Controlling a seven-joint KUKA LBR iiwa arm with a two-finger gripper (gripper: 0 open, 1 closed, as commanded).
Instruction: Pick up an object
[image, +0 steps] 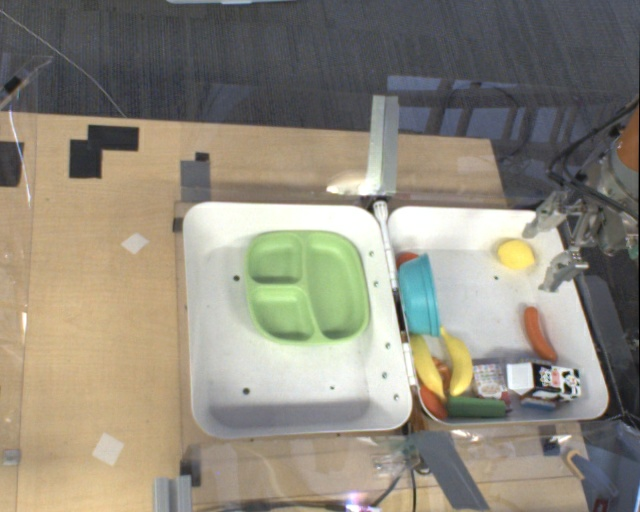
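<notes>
My gripper (542, 256) hangs over the right bin (470, 228) near its far right corner, open with nothing between its fingers. A yellow lemon (516, 255) lies just left of the fingertips. An orange-red sausage (540, 333) lies below it by the right wall. A blue bowl (420, 293) stands on edge against the bin's left wall, a red thing (405, 259) behind it. Yellow bananas (446, 364), a green vegetable (476, 407) and small printed cartons (522, 379) crowd the near edge.
The left bin (215, 330) holds a green divided plate (305, 287). A metal post (383, 150) rises at the back between the bins. The grey arm (615, 190) comes in from the right edge, above the right bin's far corner.
</notes>
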